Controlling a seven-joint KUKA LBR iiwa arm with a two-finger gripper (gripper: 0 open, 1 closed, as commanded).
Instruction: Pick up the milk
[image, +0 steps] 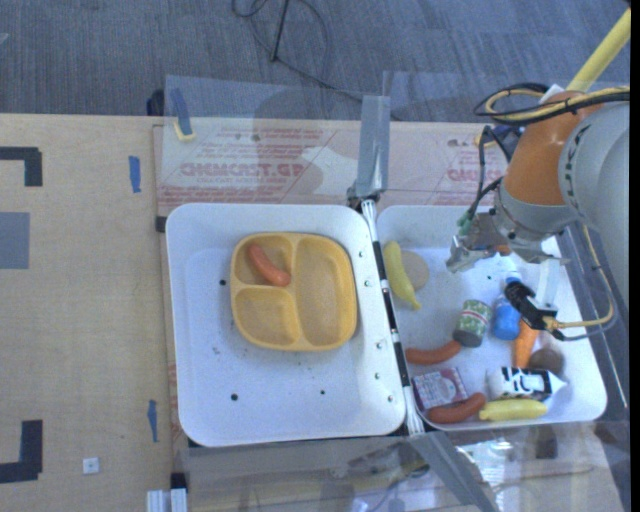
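Camera view: the small black-and-white milk carton (525, 381) lies in the right white bin (590, 395), near its front edge. The grey two-finger gripper (475, 250) hangs well apart from it, toward the bin's back. Open or closed, I cannot tell.

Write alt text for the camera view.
A grey and orange robot arm's gripper hovers over the right bin, far from the cow-patterned milk carton lying near its front edge among toy food. The left bin holds a yellow divided plate with a sausage.

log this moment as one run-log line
task: pick up milk | pincer: over right bin, upper part, nothing seen in it | milk: lying near bin's front right, apart from pincer | status: not picked
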